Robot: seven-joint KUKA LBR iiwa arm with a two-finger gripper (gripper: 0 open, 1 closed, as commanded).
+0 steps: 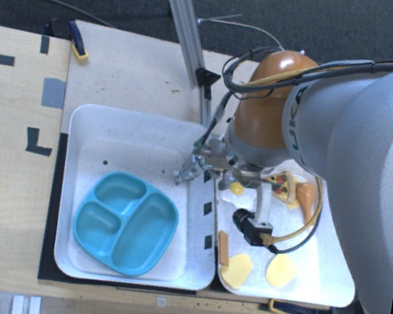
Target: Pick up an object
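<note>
My gripper (pixel 213 171) hangs under the orange wrist band (pixel 267 108), above the wall that divides the two bins. A blue divided plate (pixel 125 223) lies in the left bin (pixel 79 171), down and to the left of the gripper. Right beside the gripper, in the right bin (pixel 332 281), is a small yellow ball (pixel 236 188). Further right lie an orange and yellow toy (pixel 287 189) and an orange carrot shape (pixel 307 197). Near the front sit two pale yellow pieces (pixel 237 271) (pixel 280 271) and a thin orange stick (pixel 223 246). I see nothing held.
The big grey arm (pixel 361 142) covers the right bin's far and right side. A black connector with a yellow cable (pixel 250 228) dangles over the right bin. A slanted metal rail (pixel 186 33) rises behind the bins. A blue and yellow clamp (pixel 78 41) sits at the back left.
</note>
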